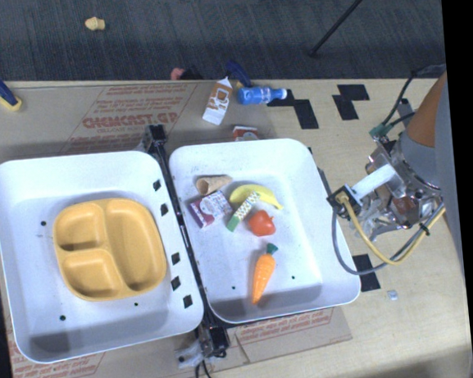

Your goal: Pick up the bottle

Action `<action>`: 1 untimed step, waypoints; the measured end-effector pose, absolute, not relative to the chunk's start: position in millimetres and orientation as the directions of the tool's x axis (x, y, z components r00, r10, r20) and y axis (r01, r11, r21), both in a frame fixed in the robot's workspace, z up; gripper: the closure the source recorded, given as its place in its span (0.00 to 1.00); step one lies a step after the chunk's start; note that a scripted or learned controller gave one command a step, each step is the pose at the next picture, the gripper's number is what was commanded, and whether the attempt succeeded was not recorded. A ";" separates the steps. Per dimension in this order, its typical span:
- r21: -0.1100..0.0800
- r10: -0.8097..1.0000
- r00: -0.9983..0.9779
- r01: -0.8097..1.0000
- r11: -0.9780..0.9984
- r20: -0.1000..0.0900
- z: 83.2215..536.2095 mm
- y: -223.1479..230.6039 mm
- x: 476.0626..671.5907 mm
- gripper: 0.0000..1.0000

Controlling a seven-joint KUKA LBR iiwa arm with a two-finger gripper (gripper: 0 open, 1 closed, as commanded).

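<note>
Metal and cable clutter is about all I can make out at the two-finger gripper (390, 208), which sits over the bare bench off the outer edge of the right-hand shallow white bin (322, 176); honestly can't tell if the jaws are apart or together from up here, and nothing shows between them. A yellow cable loop (390, 254) droops beneath it and the grey arm with its orange band (433, 126) leads off to the side, so I'd guess it's just parked clear of the bins. Inside that bin there's a loose cluster of toy food: a yellow plastic banana (254, 196), a red tomato (262, 222), an orange carrot with a green top (262, 275), a dark red snack packet (208, 208) and a tan cone-shaped piece (213, 183). The left white bin (6, 188) holds a yellow divided plate (110, 247). The small blue plastic bottle (255, 96) is lying on its side on the bench beyond the bins, near a little white carton (217, 102), well apart from the gripper. Seems like it needs a long reach across first.
</note>
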State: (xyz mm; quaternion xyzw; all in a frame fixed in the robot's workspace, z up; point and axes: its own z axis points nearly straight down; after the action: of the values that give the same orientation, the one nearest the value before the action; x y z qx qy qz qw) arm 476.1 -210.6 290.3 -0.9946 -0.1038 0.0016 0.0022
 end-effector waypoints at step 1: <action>-0.010 0.216 0.976 0.216 -0.976 -0.007 299.7 -209.8 476.1 1.00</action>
State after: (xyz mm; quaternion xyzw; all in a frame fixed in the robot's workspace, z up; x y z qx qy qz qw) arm 476.1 -209.8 299.7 -0.9941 -0.1085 0.0039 0.0046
